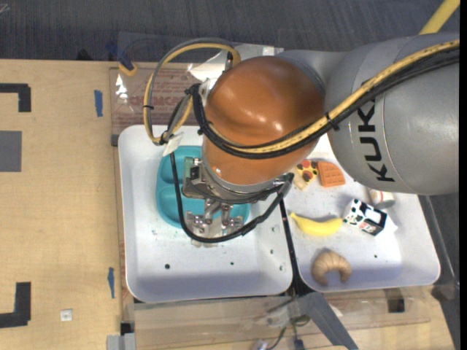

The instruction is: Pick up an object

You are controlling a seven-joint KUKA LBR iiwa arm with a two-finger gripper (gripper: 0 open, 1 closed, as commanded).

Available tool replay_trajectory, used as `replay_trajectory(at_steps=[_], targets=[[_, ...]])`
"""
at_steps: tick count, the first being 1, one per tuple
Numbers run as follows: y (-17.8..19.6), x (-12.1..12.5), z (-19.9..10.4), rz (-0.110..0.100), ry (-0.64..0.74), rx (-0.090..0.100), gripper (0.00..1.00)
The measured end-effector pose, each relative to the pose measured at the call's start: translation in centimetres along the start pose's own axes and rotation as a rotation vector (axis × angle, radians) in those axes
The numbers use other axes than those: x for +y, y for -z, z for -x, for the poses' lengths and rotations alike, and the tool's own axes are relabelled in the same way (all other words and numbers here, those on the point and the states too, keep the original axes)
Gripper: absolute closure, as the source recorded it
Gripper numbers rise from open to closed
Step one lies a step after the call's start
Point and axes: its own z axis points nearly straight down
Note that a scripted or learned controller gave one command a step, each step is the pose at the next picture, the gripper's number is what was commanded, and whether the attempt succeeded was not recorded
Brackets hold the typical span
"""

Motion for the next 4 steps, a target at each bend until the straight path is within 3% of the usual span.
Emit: replay_trajectory(at_steps=[1, 2, 4], targets=[[1.1, -0.1, 0.3, -0.005, -0.001, -0.007, 1.0], [-2.6, -0.2, -1.8, 0.009, 0.304, 0.008, 1.0], [-0.4, -0.3, -1.2, -0.003, 0.301, -0.005, 1.0]])
